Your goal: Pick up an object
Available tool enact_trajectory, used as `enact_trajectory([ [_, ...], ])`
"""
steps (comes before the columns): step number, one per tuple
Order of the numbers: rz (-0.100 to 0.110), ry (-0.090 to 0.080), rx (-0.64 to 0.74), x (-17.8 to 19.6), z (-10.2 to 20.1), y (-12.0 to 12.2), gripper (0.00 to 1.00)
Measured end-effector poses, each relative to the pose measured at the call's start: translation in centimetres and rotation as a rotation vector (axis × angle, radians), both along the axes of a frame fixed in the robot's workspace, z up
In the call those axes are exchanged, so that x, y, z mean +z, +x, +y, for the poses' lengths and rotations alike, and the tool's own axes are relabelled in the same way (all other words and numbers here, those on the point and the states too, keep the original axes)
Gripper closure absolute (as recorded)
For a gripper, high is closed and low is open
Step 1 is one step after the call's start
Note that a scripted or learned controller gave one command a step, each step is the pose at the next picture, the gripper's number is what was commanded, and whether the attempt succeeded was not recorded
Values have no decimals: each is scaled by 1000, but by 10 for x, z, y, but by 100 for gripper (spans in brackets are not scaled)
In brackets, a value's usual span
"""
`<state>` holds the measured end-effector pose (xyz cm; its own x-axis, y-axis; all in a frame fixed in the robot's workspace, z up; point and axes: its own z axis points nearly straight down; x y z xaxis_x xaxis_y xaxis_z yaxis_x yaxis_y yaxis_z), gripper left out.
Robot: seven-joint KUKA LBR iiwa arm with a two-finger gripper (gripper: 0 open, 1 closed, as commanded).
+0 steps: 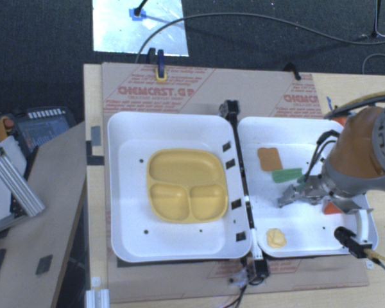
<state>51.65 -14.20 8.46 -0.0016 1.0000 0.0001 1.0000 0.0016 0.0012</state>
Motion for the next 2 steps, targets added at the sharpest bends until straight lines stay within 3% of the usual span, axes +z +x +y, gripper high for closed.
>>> enact_trajectory([
  [1,-1,0,0,10,0,0,100],
  [2,0,-1,2,53,0,7,100],
])
